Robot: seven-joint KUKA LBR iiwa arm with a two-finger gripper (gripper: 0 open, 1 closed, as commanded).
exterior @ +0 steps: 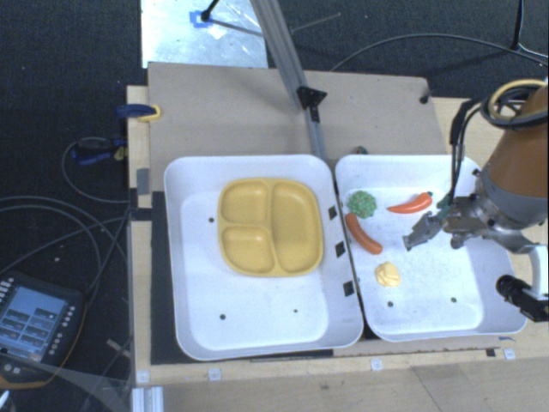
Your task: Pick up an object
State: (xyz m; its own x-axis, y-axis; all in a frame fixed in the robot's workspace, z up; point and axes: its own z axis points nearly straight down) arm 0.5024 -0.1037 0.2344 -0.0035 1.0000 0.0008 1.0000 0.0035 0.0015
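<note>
In the right bin lie a green broccoli piece, an orange-red chili-shaped toy, a red-orange sausage and a small yellow lump. My gripper hangs over the middle of this bin, just right of the sausage and below the chili toy. Its two grey fingers are spread apart, open, and nothing sits between them. The yellow lump is a short way down and to the left of the gripper.
The left bin holds a yellow three-compartment plate. A slanted grey pole crosses the back of the bench. Black cables loop by the arm's wrist. A teach pendant lies on the floor at left.
</note>
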